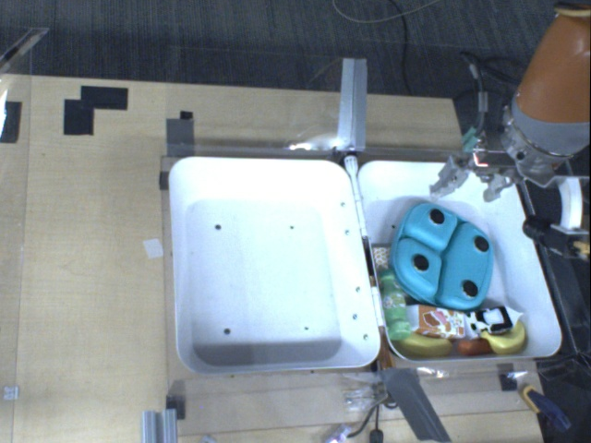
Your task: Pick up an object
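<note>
A light-blue plastic tray with four hollows point(443, 265) lies tilted in the right bin point(383, 187), covering much of its floor. Along that bin's near edge lie a green bottle point(394, 305), a small printed carton point(443, 322), a yellow banana point(420, 344) and a second yellow fruit point(509, 338). My gripper point(473, 181) hangs over the bin's far right corner, above and just beyond the blue tray. Its two grey fingers point(447, 179) are spread apart with nothing between them.
The left bin point(263, 266) sits beside the right one, separated by a metal divider rail point(362, 238). A grey post point(354, 100) stands behind the bins. A cable point(397, 12) loops on the dark floor beyond the bench.
</note>
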